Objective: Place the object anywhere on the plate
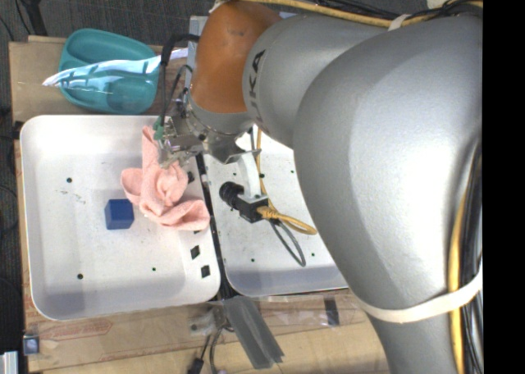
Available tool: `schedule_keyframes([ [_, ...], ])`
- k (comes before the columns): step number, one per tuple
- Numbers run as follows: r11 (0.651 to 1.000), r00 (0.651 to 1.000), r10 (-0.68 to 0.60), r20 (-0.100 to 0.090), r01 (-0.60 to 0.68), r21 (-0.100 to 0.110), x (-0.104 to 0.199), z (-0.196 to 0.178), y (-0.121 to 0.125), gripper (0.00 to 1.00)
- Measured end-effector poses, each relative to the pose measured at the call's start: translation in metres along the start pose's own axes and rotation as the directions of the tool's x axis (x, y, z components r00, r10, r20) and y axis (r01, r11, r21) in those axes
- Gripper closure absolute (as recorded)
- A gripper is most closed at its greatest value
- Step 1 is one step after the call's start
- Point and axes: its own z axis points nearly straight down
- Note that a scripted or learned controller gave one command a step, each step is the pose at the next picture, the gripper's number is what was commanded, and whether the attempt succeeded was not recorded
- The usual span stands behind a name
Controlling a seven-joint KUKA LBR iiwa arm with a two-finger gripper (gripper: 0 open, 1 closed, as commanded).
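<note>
Where the grey arm (369,159) with its orange band (225,57) ends, the tool (174,149) sits low over the far right part of the left shallow white bin (49,282). It is right at the upper edge of a crumpled pink cloth (164,192). The tool's metal parts overlap the cloth's raised corner and appear to touch it. I cannot tell whether the tool is apart, together or clamped on the fabric, because the wrist hides most of it and what shows is small and cluttered.

The bulk of the arm covers much of the right shallow white bin (271,278), so only its near left part can be seen. The far rim of the left bin is partly hidden behind the wrist as well.

The left bin holds 2 things. The pink cloth lies bunched against the bin's right wall, and 1 small blue cube (119,214) rests on the bin floor just beside the cloth's left edge, apart from the tool.

A deep teal plastic dish (111,73) stands on the wooden bench (74,330) just beyond the left bin's far rim, outside both bins. A pale printed sheet (90,75) lies across it. Neither the cloth nor the cube is on the dish.
</note>
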Motion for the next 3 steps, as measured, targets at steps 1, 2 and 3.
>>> schedule_keyframes([
  [1, 0.999, 0.999, 0.04, 0.0, -0.04, 0.003, 0.02, 0.027, 0.011, 1.0],
  [2, 0.999, 0.999, 0.032, 0.001, -0.032, 0.004, 0.046, 0.013, -0.008, 1.0],
  [3, 1.0, 1.0, -0.013, 0.002, 0.013, 0.003, 0.098, 0.021, -0.025, 1.0],
])
